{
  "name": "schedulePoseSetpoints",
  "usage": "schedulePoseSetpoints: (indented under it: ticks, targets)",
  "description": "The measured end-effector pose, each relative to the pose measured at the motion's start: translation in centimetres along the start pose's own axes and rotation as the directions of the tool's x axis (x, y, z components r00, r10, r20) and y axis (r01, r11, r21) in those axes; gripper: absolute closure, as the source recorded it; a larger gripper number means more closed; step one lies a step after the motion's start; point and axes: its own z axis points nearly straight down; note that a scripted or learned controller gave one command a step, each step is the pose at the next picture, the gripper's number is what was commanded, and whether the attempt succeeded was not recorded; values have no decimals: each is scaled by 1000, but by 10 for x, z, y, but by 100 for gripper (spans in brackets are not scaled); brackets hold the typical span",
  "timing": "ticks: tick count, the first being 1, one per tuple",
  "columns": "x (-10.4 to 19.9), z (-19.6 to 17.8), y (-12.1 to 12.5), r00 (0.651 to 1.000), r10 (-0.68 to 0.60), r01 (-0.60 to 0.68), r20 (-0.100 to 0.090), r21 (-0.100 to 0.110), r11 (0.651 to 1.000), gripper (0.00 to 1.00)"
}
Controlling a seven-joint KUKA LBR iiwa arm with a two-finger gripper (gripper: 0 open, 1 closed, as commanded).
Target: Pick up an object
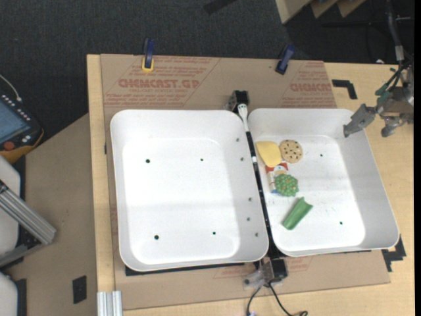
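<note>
The tool hangs over the right bin's upper right corner, fingers spread apart, gripping nothing. The objects lie well apart from it at about eight o'clock: yellow piece, cookie, green ball, green block.

Dark carpet around cardboard-topped bench

Two white bins sit side by side on the bench — a left bin and a right bin. In the right bin, toward its nine o'clock side: one yellow piece, one round cookie, one green bumpy ball, one green stick — four things. Two blue clamps grip the bench's twelve o'clock edge.
</note>
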Motion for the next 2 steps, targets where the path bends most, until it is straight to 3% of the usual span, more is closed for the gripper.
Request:
schedulePoseSetpoints:
  ticks: [1,2]
  targets:
    - [-26,-44,-93,1000,7,-7,0,1,1000,0]
    - [-23,-52,-89,1000,0,0,1,-2,1000,100]
